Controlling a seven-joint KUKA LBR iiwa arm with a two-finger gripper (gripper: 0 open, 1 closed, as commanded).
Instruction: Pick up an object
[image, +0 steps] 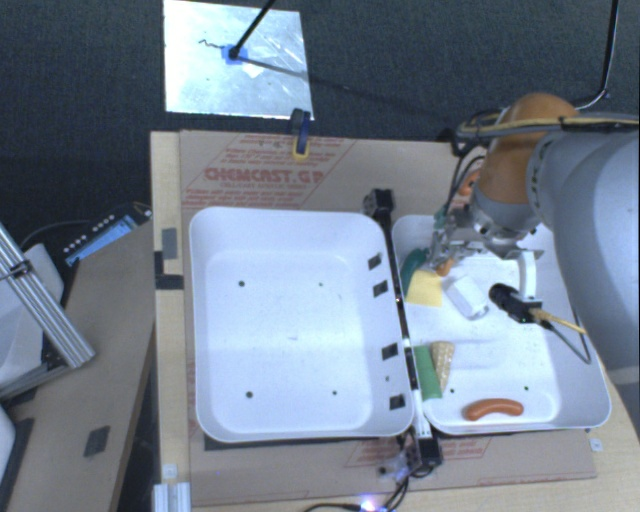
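The grey arm (590, 200) comes in from the right of the frame, and its tool (443, 262) is low over the upper left corner of the right bin (570, 385). Whether the tool is open or closed, I cannot tell from here.

Just below the tool lies a yellow wedge (424, 291) with a matte, foam-like look. A dark green piece (413, 266) is partly hidden at its upper edge, against the bin wall. A small white block (466, 298) lies just right of the wedge. Lower, along the left wall, a flat green strip (428, 373) touches a tan, grainy cone (442, 357). A smooth orange sausage (493, 409) lies near the bottom rim, well apart from the tool.

Both bins are shallow, glossy white plastic with rounded corners. The left bin (290, 330) touches the right one, with small black clips (381, 289) along the shared rim. They rest on brown cardboard (265, 172) with red letters, on the table (100, 400). A shiny silver sheet (235, 60) lies at the upper left of the frame.
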